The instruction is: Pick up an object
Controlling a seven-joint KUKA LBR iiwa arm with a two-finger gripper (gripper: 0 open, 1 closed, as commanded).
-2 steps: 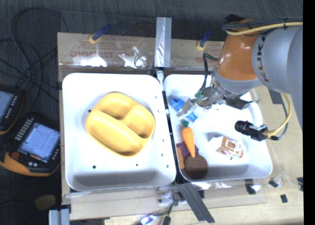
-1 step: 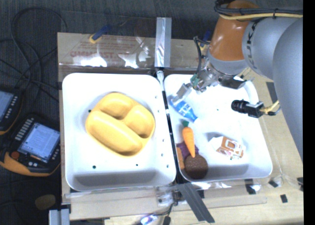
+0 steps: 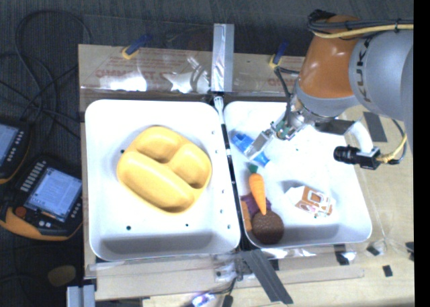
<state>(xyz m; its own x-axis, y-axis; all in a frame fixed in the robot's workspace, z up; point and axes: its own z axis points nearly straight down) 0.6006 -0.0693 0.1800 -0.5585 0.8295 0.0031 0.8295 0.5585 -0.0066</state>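
Note:
The right bin (image 3: 349, 195) holds a blue object (image 3: 242, 142) by its left wall. In front of that lie an orange carrot (image 3: 256, 191), a brown ball (image 3: 267, 226) and a white and orange packet (image 3: 314, 201). My gripper (image 3: 270, 136) hangs low over the bin's back left part, slanting down and left. Its tip sits right next to the blue object, and I cannot make out whether they touch. In the left bin (image 3: 107, 225) lies one large yellow bun-shaped object (image 3: 163, 168).
A purple piece (image 3: 246, 203) lies beside the carrot. The divider between the bins (image 3: 228, 164) runs close to my gripper's left. Black cables and a handheld controller (image 3: 41, 195) lie on the floor at far left. A small black camera (image 3: 355, 156) sticks out beside the arm.

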